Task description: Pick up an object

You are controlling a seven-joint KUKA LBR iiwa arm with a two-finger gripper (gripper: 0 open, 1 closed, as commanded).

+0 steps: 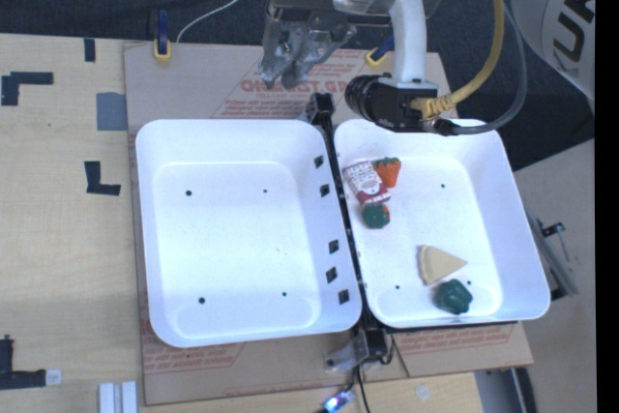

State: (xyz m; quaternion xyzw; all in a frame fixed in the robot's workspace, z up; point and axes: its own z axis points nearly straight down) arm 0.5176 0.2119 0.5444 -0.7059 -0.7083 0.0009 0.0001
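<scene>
My gripper point(288, 65) hangs high over the far edge of the bins, above the cardboard behind the divider; nothing shows between its fingers. In the right bin point(484, 208) lie an orange carrot-like toy point(389, 171), a small red and white packet point(364, 181), a dark green round piece point(376, 217), a pale yellow wedge point(440, 262) and a teal lump point(453, 297). All of these lie well below and to the right of the gripper.
The left bin point(232, 237) sits beside the right one, joined by a black clipped divider point(334, 208). A black cable bundle with a yellow hose point(406, 102) hangs over the right bin's far rim. A blue-yellow clamp point(162, 36) holds the cardboard's far left corner.
</scene>
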